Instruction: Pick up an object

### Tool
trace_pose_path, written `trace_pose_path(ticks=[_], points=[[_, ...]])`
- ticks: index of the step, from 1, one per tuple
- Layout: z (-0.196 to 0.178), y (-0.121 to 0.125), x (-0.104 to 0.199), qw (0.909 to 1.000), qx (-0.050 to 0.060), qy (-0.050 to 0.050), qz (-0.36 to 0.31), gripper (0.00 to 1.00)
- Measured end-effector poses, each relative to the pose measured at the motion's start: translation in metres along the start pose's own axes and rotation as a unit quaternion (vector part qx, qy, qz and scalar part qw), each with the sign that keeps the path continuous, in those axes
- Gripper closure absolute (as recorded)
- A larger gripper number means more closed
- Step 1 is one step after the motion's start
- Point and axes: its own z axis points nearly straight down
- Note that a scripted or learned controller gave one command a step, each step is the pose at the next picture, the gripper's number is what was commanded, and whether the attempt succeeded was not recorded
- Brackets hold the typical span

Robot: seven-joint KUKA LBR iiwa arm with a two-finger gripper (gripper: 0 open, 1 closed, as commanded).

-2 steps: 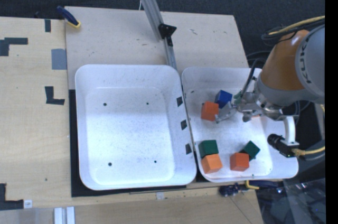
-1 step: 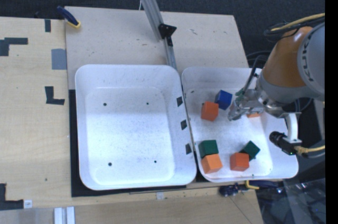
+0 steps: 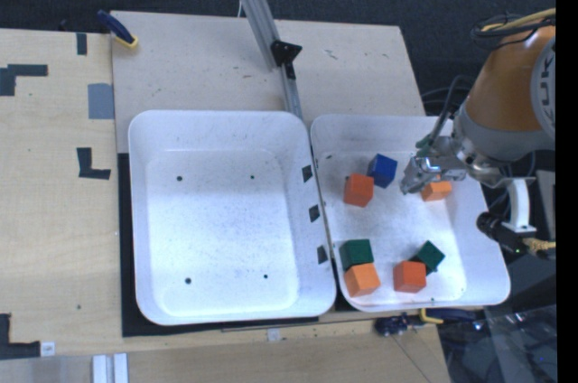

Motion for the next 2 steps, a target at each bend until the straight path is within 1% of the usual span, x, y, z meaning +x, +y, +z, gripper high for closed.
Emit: trace_pose_path(ticks=[1, 2], points=[[-0.0629, 0.0033, 0.0031, 1.0000, -0.001, -0.001, 0.000, 1.00], [-0.0629, 0.0035, 0.0034, 1.0000, 0.002, 0.000, 0.000, 1.00]])
